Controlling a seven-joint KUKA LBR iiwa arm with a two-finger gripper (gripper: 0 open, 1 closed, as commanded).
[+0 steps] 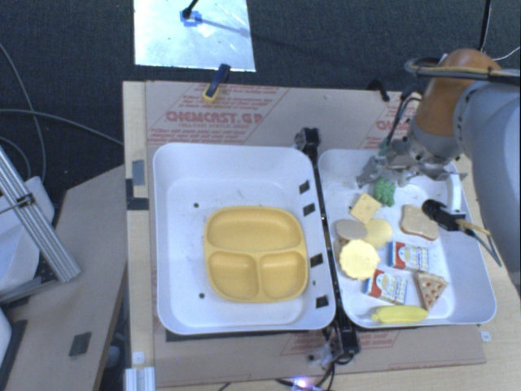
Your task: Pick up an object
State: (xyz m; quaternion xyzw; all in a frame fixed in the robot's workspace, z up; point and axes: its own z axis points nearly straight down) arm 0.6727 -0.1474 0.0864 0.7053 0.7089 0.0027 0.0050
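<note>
The left bin (175, 218) has a yellow divided tray (256, 252) sitting in the middle, and the right bin (480, 287) is full of toy food. The gripper (389, 169) hangs at the far end of that bin, right above a green broccoli piece (383, 191), though honestly I can't tell if it's open or closed. Nearer there's a cheese square (365, 208), bread slice (419, 222), pizza slice (430, 288) and banana (400, 314).

Yellow tray (256, 252) smooth matt plastic; white bins (175, 218) glossy plastic; board (244, 112) brown cardboard.
</note>
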